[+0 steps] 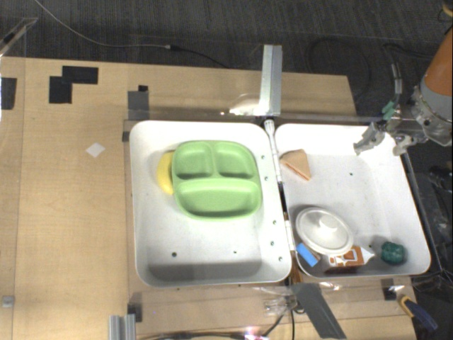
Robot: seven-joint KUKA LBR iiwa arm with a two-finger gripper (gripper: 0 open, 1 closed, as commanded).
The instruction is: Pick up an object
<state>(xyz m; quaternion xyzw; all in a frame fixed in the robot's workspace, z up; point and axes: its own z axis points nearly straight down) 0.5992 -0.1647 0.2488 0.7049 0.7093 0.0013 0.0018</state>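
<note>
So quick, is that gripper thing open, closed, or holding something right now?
Gripper: open, holding nothing, at the upper right corner of the right bin.

No text, label, brand or number can be read anywhere. The small carton [348,258] in the right bin [396,190] carries brown and white print, too small and blurred to make out. The black patches [73,82] on the tabletop [64,211] bear no lettering.
</note>
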